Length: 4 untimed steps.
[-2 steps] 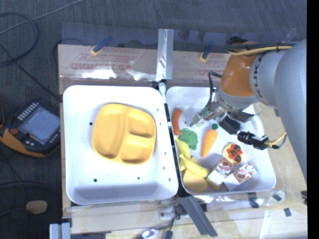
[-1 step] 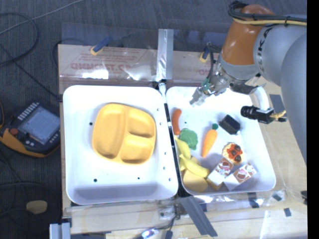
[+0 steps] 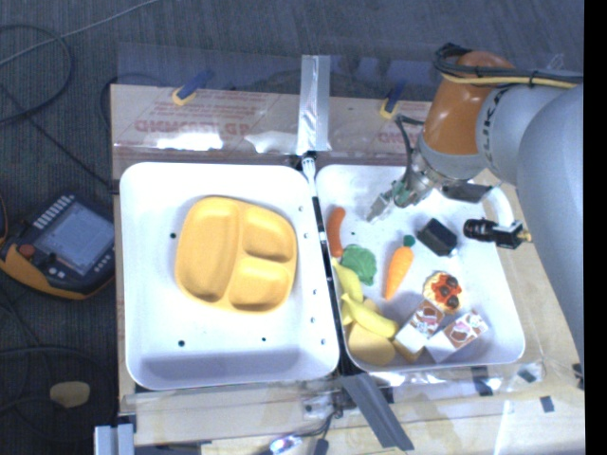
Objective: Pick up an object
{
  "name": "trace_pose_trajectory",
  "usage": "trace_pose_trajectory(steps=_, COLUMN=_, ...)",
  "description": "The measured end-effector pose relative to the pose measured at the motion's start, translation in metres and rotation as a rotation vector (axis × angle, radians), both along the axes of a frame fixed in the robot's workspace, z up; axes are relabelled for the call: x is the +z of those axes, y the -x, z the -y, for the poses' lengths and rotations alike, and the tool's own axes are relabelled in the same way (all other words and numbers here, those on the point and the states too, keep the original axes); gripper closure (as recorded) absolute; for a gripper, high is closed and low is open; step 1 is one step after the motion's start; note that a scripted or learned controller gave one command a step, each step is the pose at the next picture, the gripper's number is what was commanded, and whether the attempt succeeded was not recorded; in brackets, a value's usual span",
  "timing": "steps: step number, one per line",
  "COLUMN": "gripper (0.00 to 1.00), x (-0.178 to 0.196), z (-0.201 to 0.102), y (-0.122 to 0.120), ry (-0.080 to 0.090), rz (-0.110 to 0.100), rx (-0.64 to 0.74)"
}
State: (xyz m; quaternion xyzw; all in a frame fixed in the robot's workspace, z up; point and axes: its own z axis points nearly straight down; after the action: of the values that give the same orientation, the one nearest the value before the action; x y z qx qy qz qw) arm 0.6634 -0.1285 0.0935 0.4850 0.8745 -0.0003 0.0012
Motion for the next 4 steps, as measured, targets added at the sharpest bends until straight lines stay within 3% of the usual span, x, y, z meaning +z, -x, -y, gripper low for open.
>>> trace_pose_trajectory(steps=1, gripper=0.00, x=0.000, z=0.000, y=0.000, ry=0.000, rz=0.000, rx=0.000)
trace_pose_trajectory(steps=2, gripper=0.00, x=-0.003, z=0.023, y=0.066, ry=0.003, rz=0.009, rx=0.155)
trace_pose_trajectory(steps=3, gripper=1.00, x=0.008, z=0.023, y=0.064, ry=0.001, rz=0.015, rx=0.154)
trace_pose_trajectory(steps=4, gripper=0.00, x=0.008, z=0.023, y=0.064, ry=0.001, rz=0.014, rx=0.154)
